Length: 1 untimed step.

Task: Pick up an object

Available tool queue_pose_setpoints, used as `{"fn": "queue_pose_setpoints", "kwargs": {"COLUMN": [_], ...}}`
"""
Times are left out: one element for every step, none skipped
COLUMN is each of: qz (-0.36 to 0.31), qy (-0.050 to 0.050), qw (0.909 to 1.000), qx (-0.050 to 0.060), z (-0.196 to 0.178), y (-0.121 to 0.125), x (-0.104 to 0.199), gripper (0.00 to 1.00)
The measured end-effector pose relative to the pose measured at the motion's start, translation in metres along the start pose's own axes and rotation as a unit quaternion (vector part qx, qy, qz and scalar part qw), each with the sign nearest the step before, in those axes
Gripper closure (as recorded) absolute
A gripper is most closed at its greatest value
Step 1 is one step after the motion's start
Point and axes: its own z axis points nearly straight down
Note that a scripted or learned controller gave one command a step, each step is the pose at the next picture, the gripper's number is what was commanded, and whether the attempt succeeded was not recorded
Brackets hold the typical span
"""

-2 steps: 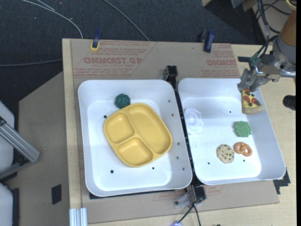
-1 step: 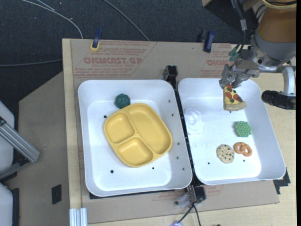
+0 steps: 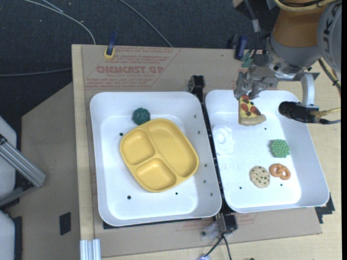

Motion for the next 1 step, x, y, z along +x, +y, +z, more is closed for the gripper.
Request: {"fn": "queue_pose_setpoints", "kwargs": {"qz": [0.000], "qy": [0.001], "qw": [1.0000], "qx": [0.003], "z": [0.0253], "y": [0.0079], "x": [0.0512], "gripper": [1.00]}}
